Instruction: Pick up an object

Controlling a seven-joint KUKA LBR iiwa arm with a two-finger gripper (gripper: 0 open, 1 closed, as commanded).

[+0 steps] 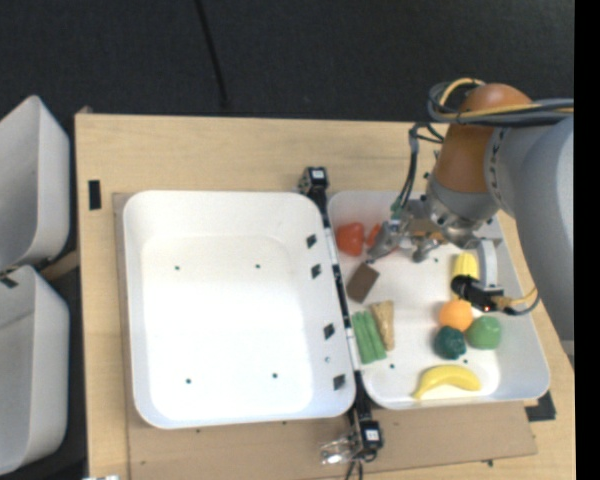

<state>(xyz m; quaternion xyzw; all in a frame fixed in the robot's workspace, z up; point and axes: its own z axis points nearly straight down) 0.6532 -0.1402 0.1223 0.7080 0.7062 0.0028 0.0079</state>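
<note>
The right bin (520, 368) holds several small objects. A red piece (351, 236) lies near its left wall, with a brown block (363, 284) just below it. A tan wedge (384, 319) and a green block (369, 339) sit lower down. An orange ball (456, 314), a dark green ball (449, 343), a light green ball (486, 332), a banana (447, 379) and a small yellow piece (466, 265) lie to the right. My gripper (400, 245) hangs low over the bin's upper part, just right of the red piece, open with nothing between its fingers.
The left bin (230, 308) is a white tray beside the right one, with a black divider rail (335, 288) between them. The grey arm (525, 183) covers the right bin's upper right corner. White containers (15, 268) stand off the bench's left side.
</note>
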